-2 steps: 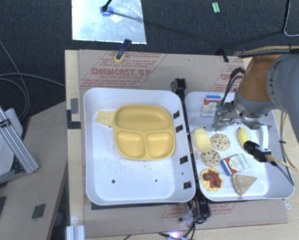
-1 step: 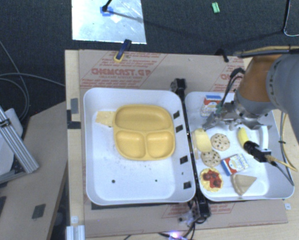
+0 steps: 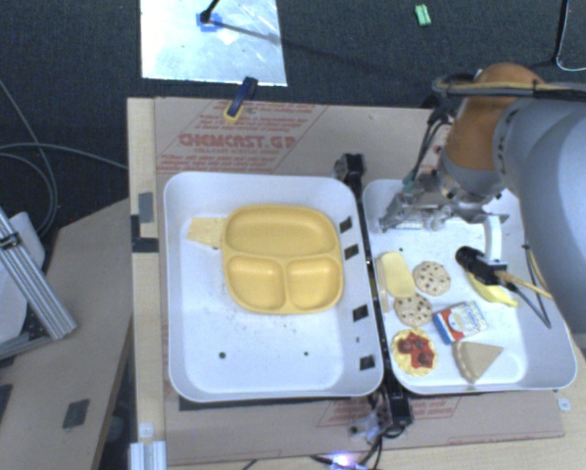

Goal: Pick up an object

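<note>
The arm comes in from the right and its gripper point(image 3: 422, 209) hangs over the far end of the right bin point(image 3: 548, 365); from here I cannot tell its state. The food pieces lie nearer than it: a pale yellow slab point(image 3: 397, 273) just below, two cookies point(image 3: 431, 278) beside that, a small pizza point(image 3: 415, 352) and a tan wedge point(image 3: 476, 358) at the near end. A yellow divided tray point(image 3: 278, 258) sits in the left bin point(image 3: 200, 360).
</note>
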